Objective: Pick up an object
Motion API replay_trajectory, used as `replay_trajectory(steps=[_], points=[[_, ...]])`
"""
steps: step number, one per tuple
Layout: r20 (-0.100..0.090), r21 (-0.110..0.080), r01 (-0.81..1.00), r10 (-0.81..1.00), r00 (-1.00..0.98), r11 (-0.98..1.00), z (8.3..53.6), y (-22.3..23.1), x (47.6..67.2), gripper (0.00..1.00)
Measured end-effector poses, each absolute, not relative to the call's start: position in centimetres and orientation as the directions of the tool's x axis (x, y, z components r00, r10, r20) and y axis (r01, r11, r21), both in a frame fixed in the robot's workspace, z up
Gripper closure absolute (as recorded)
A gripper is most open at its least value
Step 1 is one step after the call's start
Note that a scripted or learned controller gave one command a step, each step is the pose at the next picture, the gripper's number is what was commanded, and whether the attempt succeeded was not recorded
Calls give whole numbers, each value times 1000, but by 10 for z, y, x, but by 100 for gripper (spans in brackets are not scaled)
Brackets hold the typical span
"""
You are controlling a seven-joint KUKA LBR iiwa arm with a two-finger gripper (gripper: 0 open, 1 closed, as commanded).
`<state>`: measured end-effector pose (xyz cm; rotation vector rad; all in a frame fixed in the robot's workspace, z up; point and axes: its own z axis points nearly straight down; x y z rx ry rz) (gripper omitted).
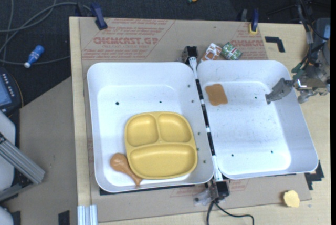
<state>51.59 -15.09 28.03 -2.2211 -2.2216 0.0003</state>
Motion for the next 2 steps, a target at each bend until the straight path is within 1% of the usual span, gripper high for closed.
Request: replay_trajectory(steps=[1,2], points=[[3,-5,1000,1000,-6,6,218,-105,564,0],[3,-11,1000,1000,-3,3,87,-96,588,0]])
